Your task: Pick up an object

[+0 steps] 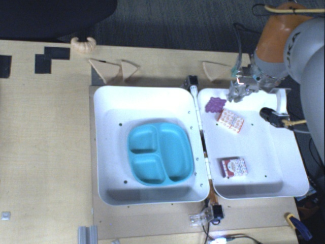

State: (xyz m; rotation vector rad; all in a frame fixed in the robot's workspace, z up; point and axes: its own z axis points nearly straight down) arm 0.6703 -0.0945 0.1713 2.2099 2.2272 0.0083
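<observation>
My arm (299, 39) runs off the top and right edges. My gripper (236, 94) is too small and blurred for me to judge its jaws. The print on both packets (231, 121) (233, 167) is unreadable.

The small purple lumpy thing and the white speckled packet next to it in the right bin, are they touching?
Cannot tell. In the camera view the purple lumpy object sits just up and left of the white speckled packet; their edges nearly meet, and no plain gap or contact shows.
</observation>
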